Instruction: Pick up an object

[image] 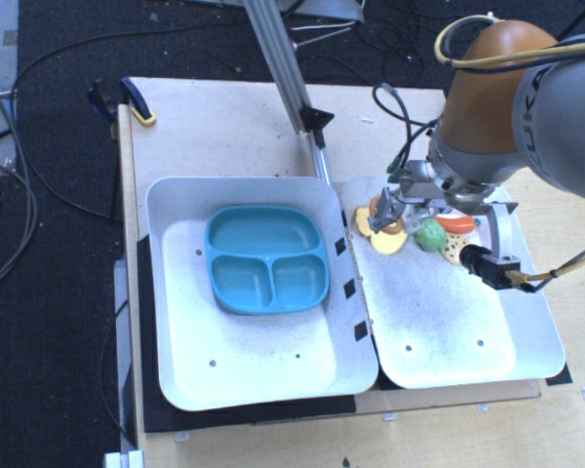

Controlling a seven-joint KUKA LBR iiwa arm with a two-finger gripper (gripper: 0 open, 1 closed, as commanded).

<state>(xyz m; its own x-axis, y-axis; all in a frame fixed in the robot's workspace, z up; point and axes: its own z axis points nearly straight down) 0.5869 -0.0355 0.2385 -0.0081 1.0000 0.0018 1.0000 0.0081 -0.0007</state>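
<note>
Pincer (pixel 385 213) low over the back of the right bin (pixel 448 330), wrist above hiding most of it; can't tell if it's apart or together. Toy pile sits right at it: yellow piece (pixel 390 241) just under and in front, green piece (pixel 430 235) just right of that, orange-red piece (pixel 457 224) further right. Contact with any of them not visible. Well left of the pincer, left bin (pixel 175 359) holds a blue divided tray (pixel 267 258). Both bins on the worktop (pixel 224 125).

a robotics lab: wooden bench (pixel 224 125) on dark carpet (pixel 49 261), loose cables (pixel 49 57), a metal camera pole (pixel 278 52).
</note>
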